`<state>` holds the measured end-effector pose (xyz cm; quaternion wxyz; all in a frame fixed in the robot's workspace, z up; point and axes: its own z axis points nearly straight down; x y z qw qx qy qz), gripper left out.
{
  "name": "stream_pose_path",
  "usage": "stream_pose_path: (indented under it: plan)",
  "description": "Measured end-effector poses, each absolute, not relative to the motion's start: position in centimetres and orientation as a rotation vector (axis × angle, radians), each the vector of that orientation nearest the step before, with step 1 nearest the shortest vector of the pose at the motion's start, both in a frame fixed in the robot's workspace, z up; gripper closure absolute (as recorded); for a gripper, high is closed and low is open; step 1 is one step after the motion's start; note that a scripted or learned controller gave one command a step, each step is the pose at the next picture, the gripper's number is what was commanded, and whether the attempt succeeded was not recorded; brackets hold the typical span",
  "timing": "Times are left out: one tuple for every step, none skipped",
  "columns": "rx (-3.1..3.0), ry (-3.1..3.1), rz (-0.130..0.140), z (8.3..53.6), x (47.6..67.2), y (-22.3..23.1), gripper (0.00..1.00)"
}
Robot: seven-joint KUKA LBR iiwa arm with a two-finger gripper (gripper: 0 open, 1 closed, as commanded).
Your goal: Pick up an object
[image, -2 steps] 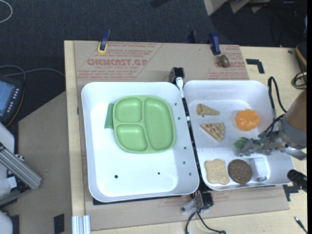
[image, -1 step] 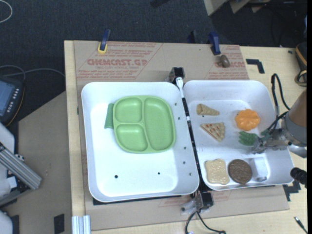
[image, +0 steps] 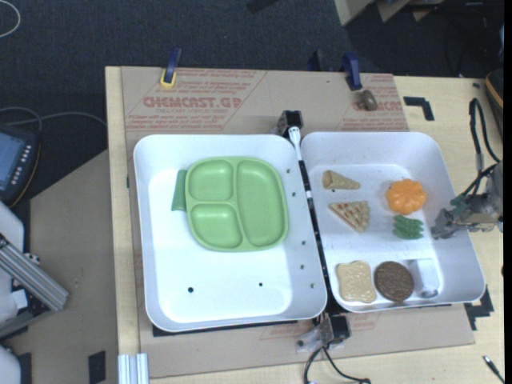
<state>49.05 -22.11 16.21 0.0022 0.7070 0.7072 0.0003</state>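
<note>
The right bin (image: 376,152) holds several toy foods. An orange pumpkin-like piece (image: 406,196) lies at its right, with a small green leafy piece (image: 408,228) just below it. Two tan triangular wedges (image: 341,182) (image: 351,214) lie near the middle. Along the front sit a bread slice (image: 355,282), a round brown cookie (image: 394,280) and a pale clear piece (image: 426,278). My gripper (image: 448,223) hovers at the bin's right rim, just right of the green piece and apart from it, with nothing seen in it.
The left bin (image: 160,286) holds a light green divided plate (image: 236,203). A black divider strip (image: 307,206) runs between the bins. Clamps (image: 169,69) (image: 351,70) sit at the board's far edge, and cables (image: 478,146) hang at the right.
</note>
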Motion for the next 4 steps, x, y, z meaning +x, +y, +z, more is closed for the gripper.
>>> stream_pose_path:
  plan:
    - [2.215,2.217,0.004,21.7,48.4,-21.5,1.0]
    - [2.217,2.219,0.002,22.5,48.5,-21.5,1.0]
    - [2.215,2.224,0.002,21.6,51.3,-17.6,1.0]
    - [2.214,2.224,0.003,22.1,55.2,-12.7,1.0]
